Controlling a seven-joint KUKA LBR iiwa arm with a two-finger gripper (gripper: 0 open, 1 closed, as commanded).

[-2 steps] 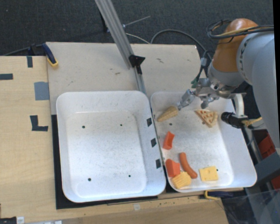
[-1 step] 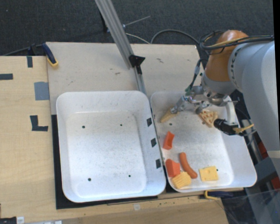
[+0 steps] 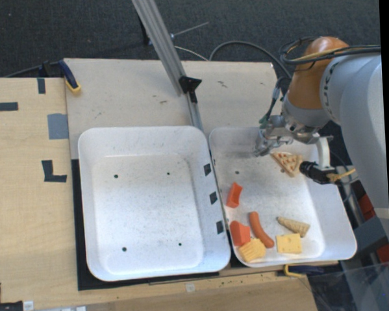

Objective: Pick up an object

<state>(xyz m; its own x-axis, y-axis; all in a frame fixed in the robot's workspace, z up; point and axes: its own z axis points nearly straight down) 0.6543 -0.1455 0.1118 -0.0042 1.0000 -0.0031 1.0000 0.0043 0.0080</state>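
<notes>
Hovering over the right bin's [image 3: 327, 209] far end, the gripper [image 3: 267, 143] sits beside a pizza slice [image 3: 287, 162]; its grip cannot be told.

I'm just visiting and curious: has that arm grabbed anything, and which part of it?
It cannot be told. The gripper is low in the right bin, beside the pizza slice, but nothing visibly sits in it.

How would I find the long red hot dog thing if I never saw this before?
Look in the right-hand white bin, at its near end where the toy foods cluster. The hot dog lies slanted between an orange block and a yellow cheese square. It is the only long, thin, round-ended piece there.
</notes>
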